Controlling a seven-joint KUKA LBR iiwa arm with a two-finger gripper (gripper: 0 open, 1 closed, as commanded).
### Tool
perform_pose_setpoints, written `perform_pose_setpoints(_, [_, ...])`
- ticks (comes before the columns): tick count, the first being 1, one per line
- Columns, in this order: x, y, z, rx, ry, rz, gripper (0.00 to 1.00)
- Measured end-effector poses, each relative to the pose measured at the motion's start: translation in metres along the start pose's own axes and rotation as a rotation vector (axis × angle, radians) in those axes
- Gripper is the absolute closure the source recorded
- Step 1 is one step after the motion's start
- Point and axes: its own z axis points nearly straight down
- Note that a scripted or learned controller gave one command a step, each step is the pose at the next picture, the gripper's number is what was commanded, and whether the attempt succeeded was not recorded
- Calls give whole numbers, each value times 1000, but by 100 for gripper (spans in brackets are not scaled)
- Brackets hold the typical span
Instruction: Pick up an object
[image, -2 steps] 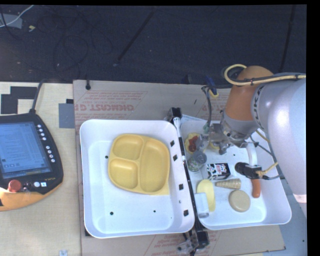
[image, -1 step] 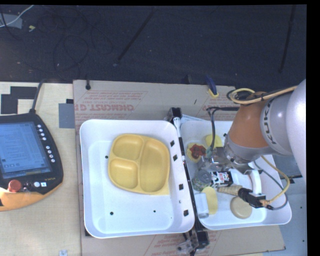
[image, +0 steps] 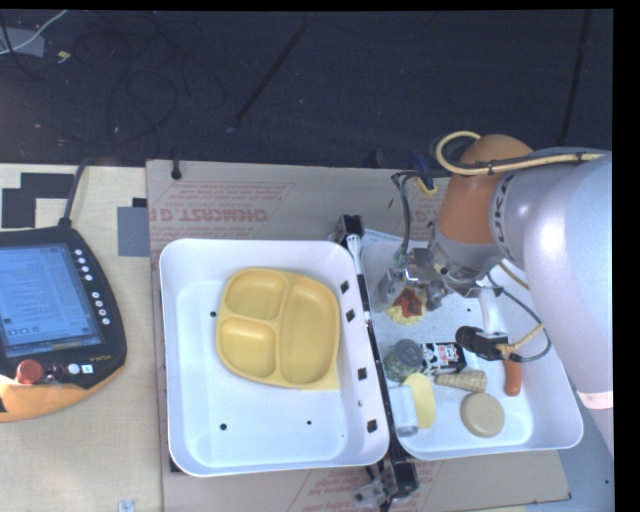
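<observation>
My gripper is low in the right bin, near its far left corner. Right under it lies a small red and yellow object, partly covered by the gripper. Nearer the front lie a grey round object, a black and white box, a beige cone-shaped piece, an orange stick, a tan disc, a pale yellow piece and a white cup.
The left bin holds a yellow divided plate. A tablet-like control pendant lies on the bench at the far left. The grey arm covers the right bin's far right side.
</observation>
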Motion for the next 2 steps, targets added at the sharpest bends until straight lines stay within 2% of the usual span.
perform_pose_setpoints(1, [-29, 1, -24, -17, -4, 0, 0])
perform_pose_setpoints(2, [5, -34, -1, -16, -3, -1, 0])
